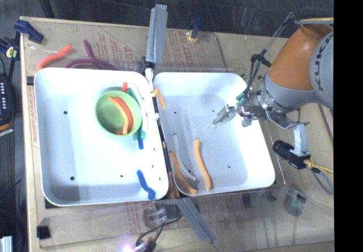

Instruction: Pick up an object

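Observation:
My gripper (222,115) hangs over the right bin (249,166), near its right-hand middle, with its fingers open and nothing between them. Below and to its left a long orange strip (202,163) lies on the bin floor. A grey strip (185,161) and another orange strip (180,175) lie by the bin's left wall. A small orange piece (157,98) sits at its top left corner. In the left bin (62,148) a green bowl (116,112) holds red and orange strips. A blue piece (146,184) lies near that bin's front right corner.
A teal piece (139,137) rests beside the bowl. Behind the left bin lie a red-orange tube (54,57) and a purple tube (91,64). A grey bar (157,32) stands at the back between the bins. Blue clamps (28,30) grip the bench edge.

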Controlling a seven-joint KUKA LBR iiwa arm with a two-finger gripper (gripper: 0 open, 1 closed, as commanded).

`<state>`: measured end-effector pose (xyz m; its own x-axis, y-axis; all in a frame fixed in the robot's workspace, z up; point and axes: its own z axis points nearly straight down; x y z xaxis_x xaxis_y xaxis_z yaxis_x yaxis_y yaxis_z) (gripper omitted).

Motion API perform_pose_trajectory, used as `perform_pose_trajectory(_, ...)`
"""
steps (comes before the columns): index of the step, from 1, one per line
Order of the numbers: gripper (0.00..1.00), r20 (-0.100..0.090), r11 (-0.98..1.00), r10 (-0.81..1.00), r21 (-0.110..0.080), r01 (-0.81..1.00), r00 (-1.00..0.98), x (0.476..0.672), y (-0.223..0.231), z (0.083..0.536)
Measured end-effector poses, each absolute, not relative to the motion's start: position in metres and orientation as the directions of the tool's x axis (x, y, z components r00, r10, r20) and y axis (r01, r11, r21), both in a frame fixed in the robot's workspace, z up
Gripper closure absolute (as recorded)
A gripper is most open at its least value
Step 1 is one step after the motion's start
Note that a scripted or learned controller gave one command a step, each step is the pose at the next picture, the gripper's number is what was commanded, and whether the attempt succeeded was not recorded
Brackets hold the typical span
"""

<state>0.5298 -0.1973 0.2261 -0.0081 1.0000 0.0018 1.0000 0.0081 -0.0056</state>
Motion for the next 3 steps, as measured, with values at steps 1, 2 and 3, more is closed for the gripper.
perform_pose_trajectory(1,0.00,0.002,0.114,0.993,-0.007,0.993,-0.114,0.506,-0.152,0.116)
perform_pose_trajectory(2,0.00,-0.002,0.140,0.990,-0.002,0.990,-0.140,0.522,-0.148,0.095)
perform_pose_trajectory(3,1.00,-0.005,0.146,0.989,-0.004,0.989,-0.146,0.521,-0.148,0.104)
